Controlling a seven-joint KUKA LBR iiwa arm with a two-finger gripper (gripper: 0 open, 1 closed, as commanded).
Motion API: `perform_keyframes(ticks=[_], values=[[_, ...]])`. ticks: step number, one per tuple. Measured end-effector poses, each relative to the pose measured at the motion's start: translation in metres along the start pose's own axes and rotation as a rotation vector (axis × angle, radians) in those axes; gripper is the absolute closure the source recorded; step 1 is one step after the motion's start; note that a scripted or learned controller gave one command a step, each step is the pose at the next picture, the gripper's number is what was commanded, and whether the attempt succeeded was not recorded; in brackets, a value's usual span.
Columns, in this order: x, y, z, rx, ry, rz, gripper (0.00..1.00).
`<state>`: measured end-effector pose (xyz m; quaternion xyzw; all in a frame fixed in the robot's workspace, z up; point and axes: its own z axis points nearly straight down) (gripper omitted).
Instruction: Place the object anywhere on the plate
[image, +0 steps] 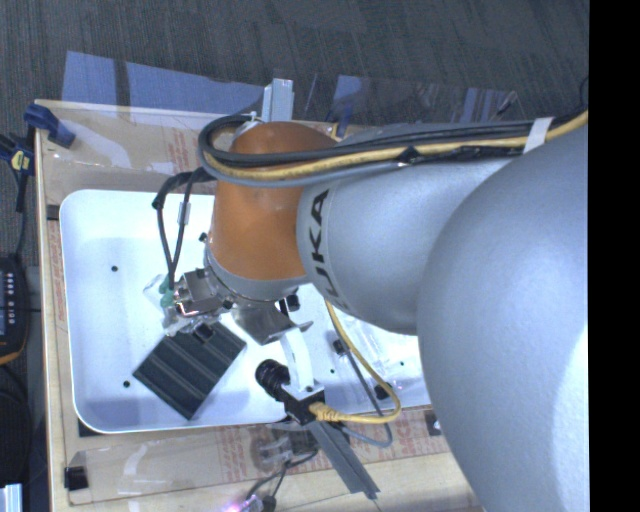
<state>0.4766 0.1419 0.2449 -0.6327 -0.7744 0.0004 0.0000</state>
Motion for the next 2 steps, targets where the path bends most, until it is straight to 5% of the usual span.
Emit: perform_keyframes(ticks=[1, 2], values=[[0.054, 0.017, 0.153, 0.002, 0.001, -0.075, 1.0], [-0.03, 0.043, 0.067, 0.002, 0.0, 0.149, 1.0]])
